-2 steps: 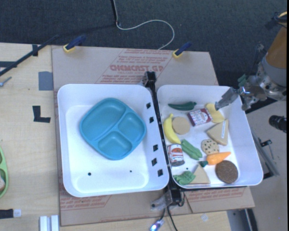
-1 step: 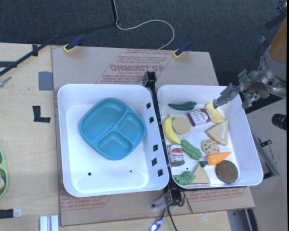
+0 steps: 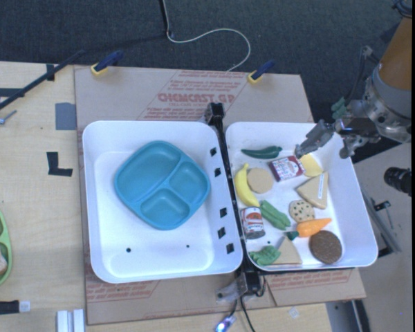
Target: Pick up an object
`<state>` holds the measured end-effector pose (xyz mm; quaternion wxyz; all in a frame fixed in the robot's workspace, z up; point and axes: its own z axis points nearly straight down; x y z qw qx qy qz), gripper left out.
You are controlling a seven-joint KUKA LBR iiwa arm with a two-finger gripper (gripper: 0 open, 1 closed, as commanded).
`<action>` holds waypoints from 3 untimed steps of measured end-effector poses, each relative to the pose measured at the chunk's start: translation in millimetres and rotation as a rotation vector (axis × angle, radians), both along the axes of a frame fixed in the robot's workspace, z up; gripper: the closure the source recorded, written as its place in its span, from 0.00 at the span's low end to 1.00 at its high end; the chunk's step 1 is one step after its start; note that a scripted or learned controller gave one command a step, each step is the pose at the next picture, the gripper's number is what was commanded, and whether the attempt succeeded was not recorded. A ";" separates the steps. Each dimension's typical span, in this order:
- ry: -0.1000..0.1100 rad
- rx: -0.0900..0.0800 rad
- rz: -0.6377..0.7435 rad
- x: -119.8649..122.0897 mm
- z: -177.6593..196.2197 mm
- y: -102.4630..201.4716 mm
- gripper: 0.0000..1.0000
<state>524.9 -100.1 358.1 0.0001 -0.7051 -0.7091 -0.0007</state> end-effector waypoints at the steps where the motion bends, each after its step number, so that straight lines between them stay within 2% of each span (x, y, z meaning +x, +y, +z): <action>1: -0.004 0.001 0.003 -42.0 62.8 64.6 0.00; 2: 0.002 -0.002 -0.004 -40.7 68.8 60.9 1.00; 3: 0.013 -0.001 0.001 -27.7 -41.5 122.7 1.00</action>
